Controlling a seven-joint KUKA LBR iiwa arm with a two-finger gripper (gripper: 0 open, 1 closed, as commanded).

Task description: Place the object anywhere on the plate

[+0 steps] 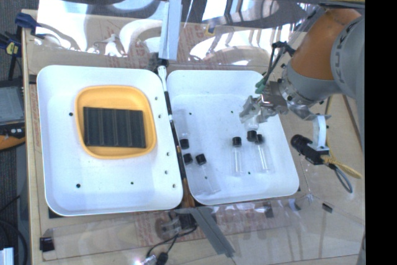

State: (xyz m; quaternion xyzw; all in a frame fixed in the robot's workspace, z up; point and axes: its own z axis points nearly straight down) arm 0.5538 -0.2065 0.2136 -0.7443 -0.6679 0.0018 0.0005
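A yellow plate (pixel 115 122) with a dark ridged centre lies in the left bin (pixel 62 183). Several clear vials with black caps lie in the right bin (pixel 211 90): one pair (pixel 260 155) close together under the gripper, a single vial (pixel 237 155) just left of them, and others (pixel 200 159) near the bin's left wall. My gripper (pixel 253 110) hovers over the right side of the right bin, just above the pair of vials. I see nothing between its fingers.
The two bins meet at a raised divider (pixel 169 127). The grey arm with its orange band (pixel 322 53) reaches in from the upper right. A clear panel and a metal bar (pixel 170 25) stand behind the bins.
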